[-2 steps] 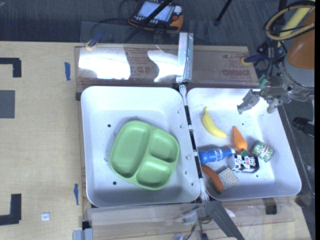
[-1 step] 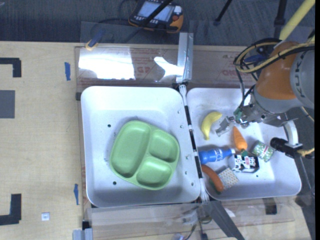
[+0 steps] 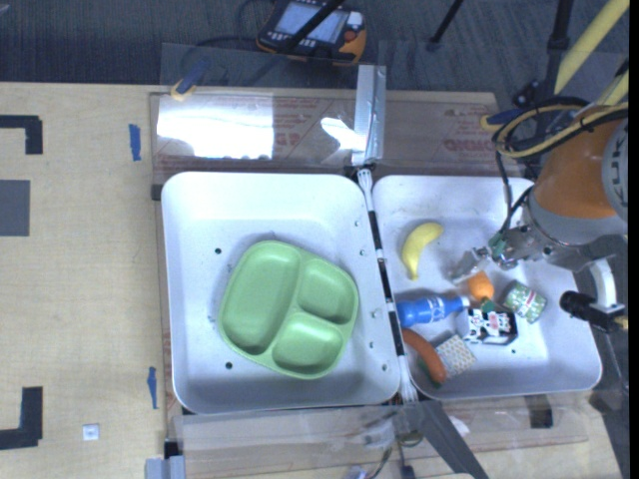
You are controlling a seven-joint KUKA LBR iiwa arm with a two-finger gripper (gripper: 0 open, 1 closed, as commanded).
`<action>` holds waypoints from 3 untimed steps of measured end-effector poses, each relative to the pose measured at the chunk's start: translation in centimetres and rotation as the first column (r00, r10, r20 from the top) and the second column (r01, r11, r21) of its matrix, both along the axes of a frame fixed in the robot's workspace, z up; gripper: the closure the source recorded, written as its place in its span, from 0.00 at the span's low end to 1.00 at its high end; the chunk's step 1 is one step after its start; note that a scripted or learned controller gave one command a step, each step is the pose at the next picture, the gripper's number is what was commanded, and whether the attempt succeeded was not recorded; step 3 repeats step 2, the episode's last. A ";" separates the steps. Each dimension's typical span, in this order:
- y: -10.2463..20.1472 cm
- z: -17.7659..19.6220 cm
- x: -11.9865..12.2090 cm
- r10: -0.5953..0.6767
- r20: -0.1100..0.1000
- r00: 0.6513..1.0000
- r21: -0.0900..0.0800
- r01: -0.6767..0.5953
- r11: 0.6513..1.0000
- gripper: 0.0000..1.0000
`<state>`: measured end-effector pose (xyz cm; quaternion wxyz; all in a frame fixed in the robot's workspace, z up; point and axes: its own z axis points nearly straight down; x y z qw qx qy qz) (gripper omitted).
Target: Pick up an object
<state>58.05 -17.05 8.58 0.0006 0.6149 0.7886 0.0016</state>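
Note:
The right bin holds several small objects: a yellow banana, a blue bottle lying on its side, an orange ball, a green can, a black-and-white toy, an orange carrot-like piece and a tan waffle-textured piece. My gripper reaches in from the right and hangs low in this bin, just above the orange ball and to the right of the banana. Nothing visibly sits in its grasp.
The left bin holds a green divided plate. A metal divider and a clear panel stand behind the bins. The arm's grey body and orange band overhang the right bin's far right corner.

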 end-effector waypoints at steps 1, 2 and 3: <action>0.0 0.9 0.2 0.000 0.003 1.000 0.000 0.000 1.000 1.00; 2.2 9.3 2.4 -0.067 -0.004 0.998 -0.002 0.067 0.998 1.00; 2.2 9.3 2.4 -0.067 -0.004 0.998 -0.002 0.067 0.998 1.00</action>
